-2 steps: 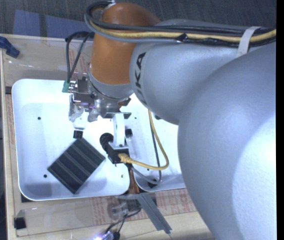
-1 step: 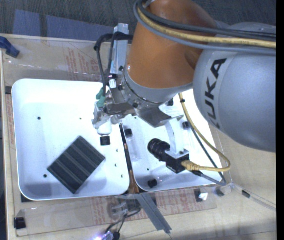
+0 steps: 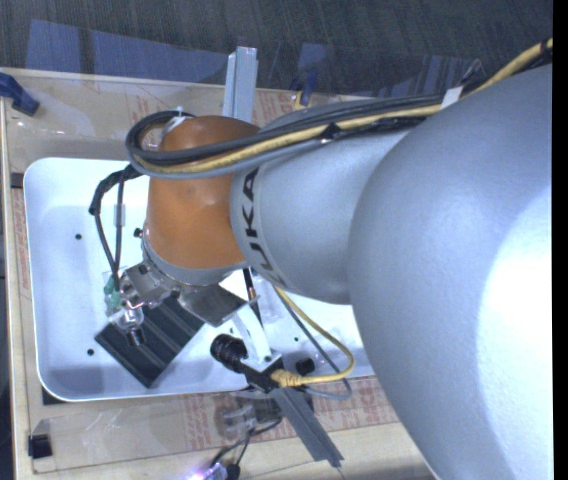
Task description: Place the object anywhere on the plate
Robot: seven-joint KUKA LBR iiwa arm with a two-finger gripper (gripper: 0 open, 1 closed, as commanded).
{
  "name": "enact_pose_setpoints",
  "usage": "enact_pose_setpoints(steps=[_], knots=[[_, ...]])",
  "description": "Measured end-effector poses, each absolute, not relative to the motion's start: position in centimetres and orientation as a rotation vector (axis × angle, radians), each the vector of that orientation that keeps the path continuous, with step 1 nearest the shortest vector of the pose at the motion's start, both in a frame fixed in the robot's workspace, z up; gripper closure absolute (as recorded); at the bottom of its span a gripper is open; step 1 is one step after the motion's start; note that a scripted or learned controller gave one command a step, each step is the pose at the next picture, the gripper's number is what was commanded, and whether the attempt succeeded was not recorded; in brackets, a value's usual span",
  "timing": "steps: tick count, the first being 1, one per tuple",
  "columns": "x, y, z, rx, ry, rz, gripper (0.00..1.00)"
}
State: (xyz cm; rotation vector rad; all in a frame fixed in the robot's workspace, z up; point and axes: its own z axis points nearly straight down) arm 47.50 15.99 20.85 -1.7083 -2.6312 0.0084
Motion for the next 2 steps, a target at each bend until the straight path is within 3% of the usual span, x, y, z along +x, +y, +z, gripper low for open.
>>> enact_pose_setpoints(steps=[1,2], knots=[[47.6,16.0,21.8,-1.704,-2.633,0.01,1.0],[47.9,10.4,9.5,-2.19,-2.253,-0.01,1.0]])
